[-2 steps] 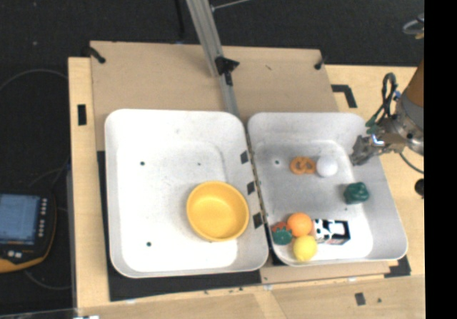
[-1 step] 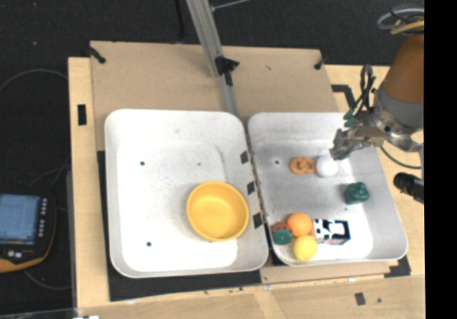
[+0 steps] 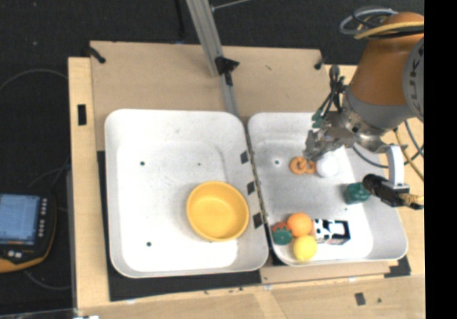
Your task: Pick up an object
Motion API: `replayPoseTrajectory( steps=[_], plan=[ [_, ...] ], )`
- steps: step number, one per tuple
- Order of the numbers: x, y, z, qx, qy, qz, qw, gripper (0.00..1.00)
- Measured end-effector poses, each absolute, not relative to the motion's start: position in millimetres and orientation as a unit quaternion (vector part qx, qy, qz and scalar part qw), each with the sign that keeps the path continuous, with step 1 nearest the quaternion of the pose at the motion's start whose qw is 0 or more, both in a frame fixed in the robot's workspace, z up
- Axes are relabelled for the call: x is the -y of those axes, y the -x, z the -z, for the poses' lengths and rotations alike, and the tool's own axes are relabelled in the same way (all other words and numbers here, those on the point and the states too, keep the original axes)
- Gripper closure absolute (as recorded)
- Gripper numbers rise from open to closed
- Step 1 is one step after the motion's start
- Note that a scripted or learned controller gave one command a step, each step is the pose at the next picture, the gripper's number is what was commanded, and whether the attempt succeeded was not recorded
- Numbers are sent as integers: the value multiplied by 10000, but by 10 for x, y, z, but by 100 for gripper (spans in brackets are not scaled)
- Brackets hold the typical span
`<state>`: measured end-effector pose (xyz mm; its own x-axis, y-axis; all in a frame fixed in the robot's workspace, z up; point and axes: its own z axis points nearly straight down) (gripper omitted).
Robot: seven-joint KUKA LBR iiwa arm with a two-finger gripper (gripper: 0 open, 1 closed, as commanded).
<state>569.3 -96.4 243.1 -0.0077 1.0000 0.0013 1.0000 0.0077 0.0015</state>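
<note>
Fruit sits crowded in our bin's corner, so gripper hangs by the ring; jaws, can't tell.

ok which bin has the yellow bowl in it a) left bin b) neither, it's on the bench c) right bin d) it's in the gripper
a, the yellow bowl sits alone on the floor of the left bin, while the small fruit-like items and the gripper are over in the right bin.
</note>
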Motion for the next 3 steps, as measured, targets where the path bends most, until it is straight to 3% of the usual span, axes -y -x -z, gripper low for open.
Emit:
replayPoseTrajectory(
  steps=[1, 3],
  plan=[
    [399, -5776, -2530, -7101, -7041, -16, 3, 100],
    [-660, -5885, -2317, -7096, -7046, -3, 0, 100]
  ],
)
